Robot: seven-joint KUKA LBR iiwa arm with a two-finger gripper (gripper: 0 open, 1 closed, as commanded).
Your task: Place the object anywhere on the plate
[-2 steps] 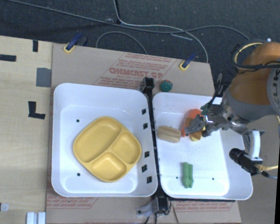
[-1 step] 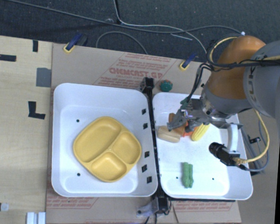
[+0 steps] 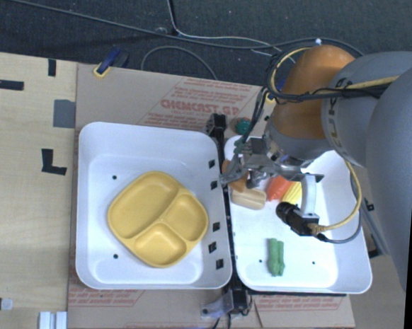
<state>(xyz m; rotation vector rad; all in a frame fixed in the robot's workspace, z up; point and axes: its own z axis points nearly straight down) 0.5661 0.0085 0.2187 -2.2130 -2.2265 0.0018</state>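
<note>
pick step in hand: gripper (image 3: 251, 176) low at right bin's (image 3: 353, 278) left edge over tan block (image 3: 248, 197); grip state unclear. next: lift, carry to yellow plate (image 3: 158, 219).

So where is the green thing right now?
The green thing lies in the right bin, near its front edge, by itself below the tool and the tan and orange items. The yellow plate sits in the left bin.

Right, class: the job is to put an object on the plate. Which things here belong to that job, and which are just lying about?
Belong to the job:
- yellow plate in the left bin
- toy foods in the right bin: tan block, orange piece, yellow corn, green pickle
- tool above the tan block

Lying about:
- cardboard sheet
- black cables
</note>
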